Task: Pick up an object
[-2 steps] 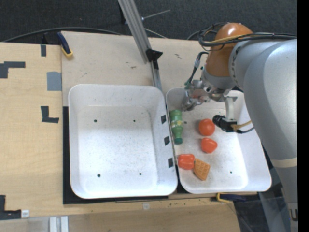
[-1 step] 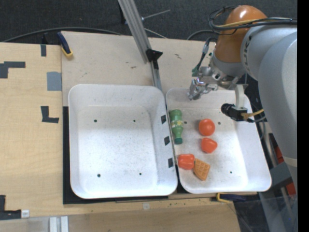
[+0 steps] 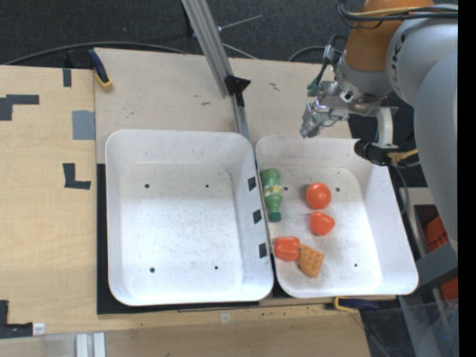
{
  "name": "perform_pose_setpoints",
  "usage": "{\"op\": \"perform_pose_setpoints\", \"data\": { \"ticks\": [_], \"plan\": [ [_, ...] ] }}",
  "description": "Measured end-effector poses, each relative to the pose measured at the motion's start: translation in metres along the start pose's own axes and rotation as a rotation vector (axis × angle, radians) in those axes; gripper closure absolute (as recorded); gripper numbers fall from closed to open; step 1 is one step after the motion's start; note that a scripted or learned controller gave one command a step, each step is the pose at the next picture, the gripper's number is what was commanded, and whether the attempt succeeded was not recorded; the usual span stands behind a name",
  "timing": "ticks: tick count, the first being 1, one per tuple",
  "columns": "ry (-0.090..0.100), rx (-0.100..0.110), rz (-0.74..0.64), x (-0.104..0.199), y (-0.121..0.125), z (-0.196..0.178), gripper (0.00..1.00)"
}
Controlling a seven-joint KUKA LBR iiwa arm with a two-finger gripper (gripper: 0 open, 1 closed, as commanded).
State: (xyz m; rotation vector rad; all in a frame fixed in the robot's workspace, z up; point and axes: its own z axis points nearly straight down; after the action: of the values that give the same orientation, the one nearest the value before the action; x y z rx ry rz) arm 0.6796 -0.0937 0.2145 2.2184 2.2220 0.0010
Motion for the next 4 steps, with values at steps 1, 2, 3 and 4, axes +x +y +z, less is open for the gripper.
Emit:
{"op": "perform_pose_setpoints", "data": {
  "ticks": [1, 2, 3, 4],
  "plan": [
    [0.001, 0.0, 0.0, 0.001, 0.001, -0.024, 1.0],
    [0.002, 0.004, -0.002, 0.039, -0.024, -0.029, 1.0],
    [0.002, 0.006, -0.004, 0.087, -0.049, -0.016, 1.0],
    [0.003, 0.005, -0.005, 0.133, -0.073, -0.023, 1.0]
  ]
}}
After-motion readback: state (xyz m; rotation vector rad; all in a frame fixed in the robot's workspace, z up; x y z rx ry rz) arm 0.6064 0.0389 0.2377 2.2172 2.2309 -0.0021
